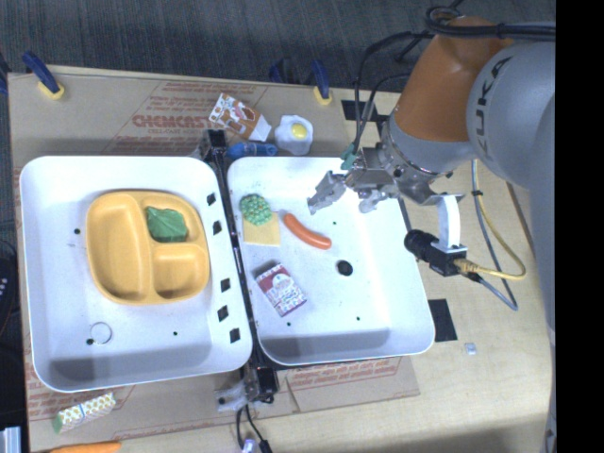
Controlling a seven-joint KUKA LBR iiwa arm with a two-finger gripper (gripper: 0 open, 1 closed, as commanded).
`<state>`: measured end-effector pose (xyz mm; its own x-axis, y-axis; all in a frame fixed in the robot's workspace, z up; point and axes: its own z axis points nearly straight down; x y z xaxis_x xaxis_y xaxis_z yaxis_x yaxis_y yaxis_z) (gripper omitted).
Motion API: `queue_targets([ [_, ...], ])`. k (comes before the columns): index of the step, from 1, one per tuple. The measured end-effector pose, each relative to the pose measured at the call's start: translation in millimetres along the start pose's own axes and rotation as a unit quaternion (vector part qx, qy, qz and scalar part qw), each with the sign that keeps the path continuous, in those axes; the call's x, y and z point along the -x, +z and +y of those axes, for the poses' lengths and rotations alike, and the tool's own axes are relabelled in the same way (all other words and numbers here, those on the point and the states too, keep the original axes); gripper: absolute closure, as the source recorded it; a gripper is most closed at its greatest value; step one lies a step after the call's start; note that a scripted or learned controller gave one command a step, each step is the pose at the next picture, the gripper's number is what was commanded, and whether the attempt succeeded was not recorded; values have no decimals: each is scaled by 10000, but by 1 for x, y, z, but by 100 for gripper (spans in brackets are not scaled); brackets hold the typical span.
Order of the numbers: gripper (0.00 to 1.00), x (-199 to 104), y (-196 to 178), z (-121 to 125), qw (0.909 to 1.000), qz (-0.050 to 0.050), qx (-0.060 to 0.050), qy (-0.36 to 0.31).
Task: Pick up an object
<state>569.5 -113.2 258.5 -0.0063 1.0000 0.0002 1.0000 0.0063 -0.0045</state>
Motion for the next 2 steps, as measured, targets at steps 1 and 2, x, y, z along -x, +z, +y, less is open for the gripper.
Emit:
queue_targets([
  [1, 0, 6, 167, 49, 9985, -5, 4, -539],
  [2, 100, 6, 156, 49, 9984, -8, -1, -563],
])
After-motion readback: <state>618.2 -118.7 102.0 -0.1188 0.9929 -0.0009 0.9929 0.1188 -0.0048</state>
